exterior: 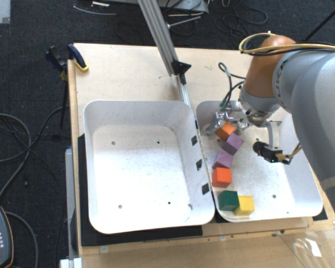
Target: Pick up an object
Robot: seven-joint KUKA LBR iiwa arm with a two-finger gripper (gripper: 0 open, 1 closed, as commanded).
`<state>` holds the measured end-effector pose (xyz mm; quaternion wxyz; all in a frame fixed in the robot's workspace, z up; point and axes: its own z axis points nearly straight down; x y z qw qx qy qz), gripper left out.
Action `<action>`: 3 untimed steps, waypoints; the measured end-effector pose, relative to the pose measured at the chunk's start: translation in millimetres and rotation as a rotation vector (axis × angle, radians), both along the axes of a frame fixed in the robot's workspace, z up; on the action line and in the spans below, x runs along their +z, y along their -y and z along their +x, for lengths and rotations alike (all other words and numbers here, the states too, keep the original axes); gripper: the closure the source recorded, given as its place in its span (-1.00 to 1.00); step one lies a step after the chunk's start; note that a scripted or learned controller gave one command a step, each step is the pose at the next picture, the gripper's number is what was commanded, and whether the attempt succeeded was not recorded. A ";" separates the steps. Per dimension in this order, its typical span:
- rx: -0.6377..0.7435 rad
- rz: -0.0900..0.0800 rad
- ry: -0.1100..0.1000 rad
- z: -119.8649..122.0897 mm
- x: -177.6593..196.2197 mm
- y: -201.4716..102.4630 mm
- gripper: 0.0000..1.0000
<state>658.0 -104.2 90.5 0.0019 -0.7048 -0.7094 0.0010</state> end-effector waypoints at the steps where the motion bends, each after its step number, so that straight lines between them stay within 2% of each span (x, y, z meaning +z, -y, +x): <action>1: -0.003 -0.002 0.006 0.9 15.4 2.9 1.00; 2: 0.002 0.001 0.009 -48.4 109.2 -110.7 1.00; 3: 0.003 0.002 0.005 -15.1 104.3 -186.8 1.00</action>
